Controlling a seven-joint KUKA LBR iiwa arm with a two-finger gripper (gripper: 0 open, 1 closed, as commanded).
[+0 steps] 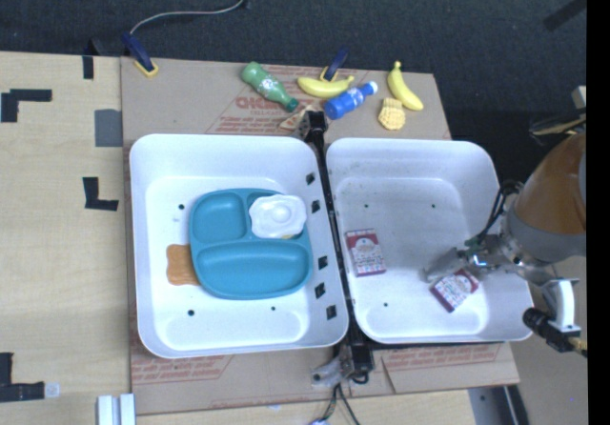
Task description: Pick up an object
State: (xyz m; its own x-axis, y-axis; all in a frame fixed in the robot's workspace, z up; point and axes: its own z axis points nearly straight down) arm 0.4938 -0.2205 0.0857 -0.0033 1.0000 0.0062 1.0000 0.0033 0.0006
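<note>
— Where's the arm?

— Lower right of the frame. The gripper (456,269) is down in the right bin (410,158), right over a small red packet (453,291).

— Has it grabbed it?

— Can't tell from here whether it's clenched or released.

— Anything else in there?

— Another red packet (365,252) at the bin's left side. The left bin (152,223) holds a blue divided plate (243,256) with a fried egg (277,215) on it.

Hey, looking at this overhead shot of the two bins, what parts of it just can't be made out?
- Gripper: blurred in the camera view; its grip on the red packet is unreadable.
- Printing on the red-and-white card: too small to read.
- Orange piece: partly hidden under the blue divided plate.
- Arm: cut off by the right edge.
- Small brown item behind the bins: too small to identify.
</note>
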